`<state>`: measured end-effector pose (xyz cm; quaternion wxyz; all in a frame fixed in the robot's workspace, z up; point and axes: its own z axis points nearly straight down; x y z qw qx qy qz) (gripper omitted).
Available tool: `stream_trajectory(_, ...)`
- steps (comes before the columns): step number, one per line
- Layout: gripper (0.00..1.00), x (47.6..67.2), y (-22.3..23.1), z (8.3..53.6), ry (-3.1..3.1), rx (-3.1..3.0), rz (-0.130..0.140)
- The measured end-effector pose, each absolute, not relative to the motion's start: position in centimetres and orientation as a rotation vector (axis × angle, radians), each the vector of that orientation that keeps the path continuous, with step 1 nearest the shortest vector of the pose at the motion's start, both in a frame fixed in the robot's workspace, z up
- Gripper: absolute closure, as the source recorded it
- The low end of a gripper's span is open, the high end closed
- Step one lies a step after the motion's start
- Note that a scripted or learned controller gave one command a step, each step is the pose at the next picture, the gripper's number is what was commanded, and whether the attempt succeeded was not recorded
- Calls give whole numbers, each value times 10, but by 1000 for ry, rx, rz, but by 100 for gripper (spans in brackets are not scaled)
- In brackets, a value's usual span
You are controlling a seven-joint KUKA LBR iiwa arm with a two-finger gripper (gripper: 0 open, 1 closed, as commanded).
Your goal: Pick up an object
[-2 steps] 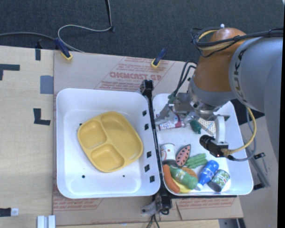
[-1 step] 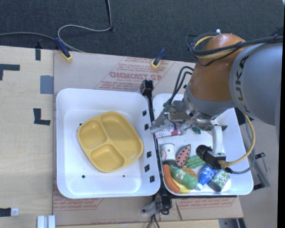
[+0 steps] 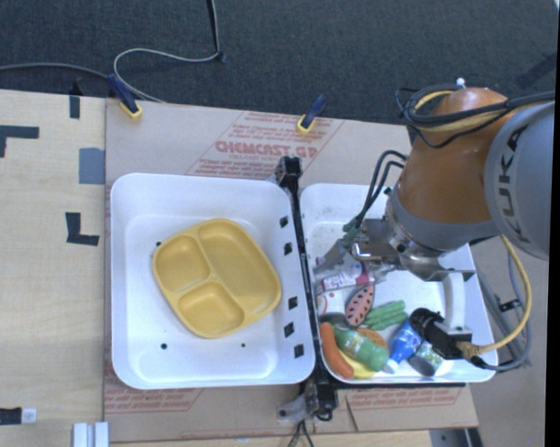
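Heaped along the near edge of the right bin (image 3: 481, 367): an orange carrot-shaped toy (image 3: 333, 349), a green toy (image 3: 365, 347), a blue bottle (image 3: 404, 343) and a pink speckled piece (image 3: 359, 304), touching one another. In the left bin (image 3: 131, 286), a yellow three-compartment tray (image 3: 216, 276) lying flat, tilted. Above the right bin's middle, the end effector (image 3: 357, 255), hovering just over the pile; cannot tell whether open or closed. Behind it, the grey arm with orange band (image 3: 457, 151). Farther back, cardboard-covered surface (image 3: 255, 144) and a dark cable (image 3: 167, 54).
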<state>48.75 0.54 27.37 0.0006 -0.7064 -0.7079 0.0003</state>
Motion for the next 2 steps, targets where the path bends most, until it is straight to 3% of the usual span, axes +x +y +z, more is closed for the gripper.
stream_trajectory(2,100,484,-5,265,-2222,-2220,2)
